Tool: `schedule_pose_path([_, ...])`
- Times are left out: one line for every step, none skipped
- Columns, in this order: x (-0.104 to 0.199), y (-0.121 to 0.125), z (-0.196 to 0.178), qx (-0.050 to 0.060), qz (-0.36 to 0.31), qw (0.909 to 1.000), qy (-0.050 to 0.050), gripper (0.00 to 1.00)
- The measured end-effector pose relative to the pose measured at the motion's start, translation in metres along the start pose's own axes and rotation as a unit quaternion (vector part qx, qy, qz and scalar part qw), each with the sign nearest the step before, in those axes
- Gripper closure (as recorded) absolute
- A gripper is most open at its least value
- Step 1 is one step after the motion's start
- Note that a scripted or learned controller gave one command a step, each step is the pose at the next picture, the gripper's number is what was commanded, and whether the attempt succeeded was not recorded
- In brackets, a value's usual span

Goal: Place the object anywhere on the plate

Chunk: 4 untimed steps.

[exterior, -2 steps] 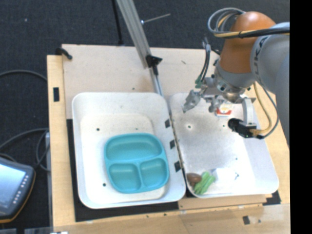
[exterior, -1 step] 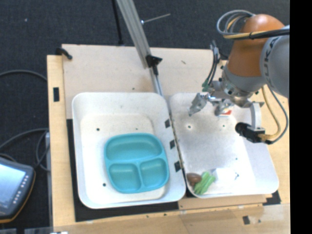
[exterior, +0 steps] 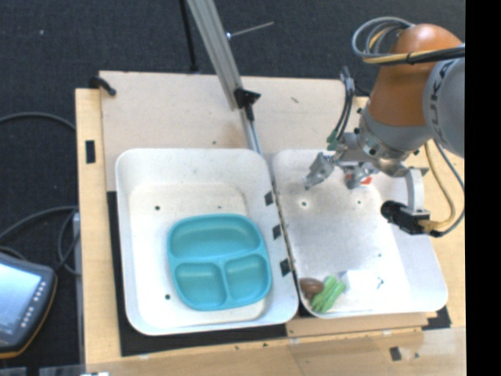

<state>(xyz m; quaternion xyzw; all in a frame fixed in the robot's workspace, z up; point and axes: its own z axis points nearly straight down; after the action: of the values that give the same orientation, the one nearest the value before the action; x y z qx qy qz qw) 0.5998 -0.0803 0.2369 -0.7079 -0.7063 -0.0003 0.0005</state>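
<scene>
Item: my end effector (exterior: 335, 172), hanging over the far end of the right bin (exterior: 407, 269), nothing between its fingers; whether they stand apart or together I cannot tell from this slant. Item: green object (exterior: 332, 294), lying in the near left corner of the right bin, touching a brown object (exterior: 311, 287) on its left and close against the bin wall. Item: plate (exterior: 219, 262), teal, three compartments, nothing on it, resting in the left bin (exterior: 141, 210) toward its near side. Item: surface (exterior: 156, 112), bare board beyond the bins. Status, as I judge it: reach not yet made, task at its start. Handling note: I should travel down the bin to the near corner, descend on the green piece from its open side away from the wall, align my fingers across its narrow width so the brown piece is not caught, lift clear of the dividing rims, then carry left and release low over any compartment
</scene>
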Motion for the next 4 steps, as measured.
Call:
schedule_pose_path([-0.011,-0.02,-0.014,0.0,-0.001,1.0,0.0,0.0])
schedule_pose_path([-0.008,-0.031,-0.003,0.0,0.001,1.0,-0.001,0.0])
schedule_pose_path([0.01,-0.04,0.015,0.0,-0.002,1.0,-0.001,0.0])
schedule_pose_path([0.012,-0.064,-0.008,-0.001,0.001,1.0,0.0,0.0])
